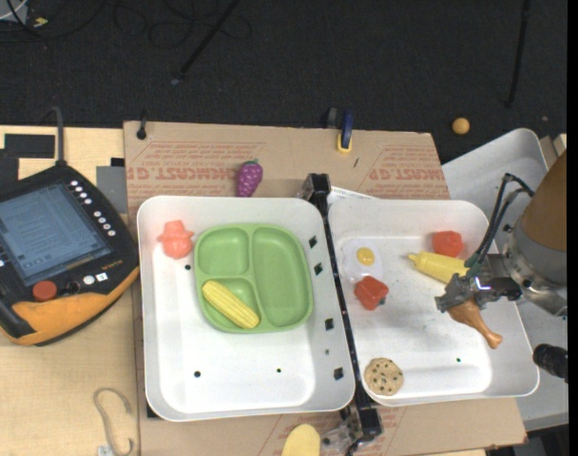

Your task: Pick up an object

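The gripper point(457, 299) hangs over the right bin point(503, 383), near its right edge. Its jaws touch a brown drumstick point(481, 323). Whether they grip it I cannot tell.

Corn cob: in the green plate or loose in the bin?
In the plate. The corn cob lies across the green plate's lower-left compartment.

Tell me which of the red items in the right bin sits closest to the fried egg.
The red piece just below the fried egg; the other red block lies farther right, past the yellow item.

Bench point(42, 388) with two white bins point(232, 388), cardboard point(270, 160), pendant point(51, 245).
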You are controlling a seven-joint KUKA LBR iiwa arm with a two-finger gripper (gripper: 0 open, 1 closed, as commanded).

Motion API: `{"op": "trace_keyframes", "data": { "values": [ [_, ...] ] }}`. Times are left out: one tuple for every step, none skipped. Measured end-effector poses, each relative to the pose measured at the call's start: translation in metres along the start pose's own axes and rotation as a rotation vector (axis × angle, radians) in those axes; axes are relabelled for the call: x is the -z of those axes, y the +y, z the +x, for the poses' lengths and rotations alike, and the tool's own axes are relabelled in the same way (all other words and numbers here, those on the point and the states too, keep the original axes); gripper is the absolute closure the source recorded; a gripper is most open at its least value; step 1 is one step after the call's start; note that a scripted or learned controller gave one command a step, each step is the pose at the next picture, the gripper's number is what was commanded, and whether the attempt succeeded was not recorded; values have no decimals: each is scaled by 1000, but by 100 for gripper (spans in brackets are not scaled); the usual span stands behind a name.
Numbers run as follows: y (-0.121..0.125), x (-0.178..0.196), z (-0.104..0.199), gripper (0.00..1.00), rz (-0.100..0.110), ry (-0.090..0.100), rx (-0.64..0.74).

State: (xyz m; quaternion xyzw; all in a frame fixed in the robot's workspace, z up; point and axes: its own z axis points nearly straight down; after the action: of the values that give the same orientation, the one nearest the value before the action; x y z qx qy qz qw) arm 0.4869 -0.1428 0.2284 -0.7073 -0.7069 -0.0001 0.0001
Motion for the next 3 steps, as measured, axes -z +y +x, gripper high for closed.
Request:
{"op": "trace_keyframes", "data": {
  "values": [
    [7,-11,56,100,4,3,4],
    [13,0,104,100,2,2,4],
    [18,-11,159,100,5,2,4]
  ]
}}
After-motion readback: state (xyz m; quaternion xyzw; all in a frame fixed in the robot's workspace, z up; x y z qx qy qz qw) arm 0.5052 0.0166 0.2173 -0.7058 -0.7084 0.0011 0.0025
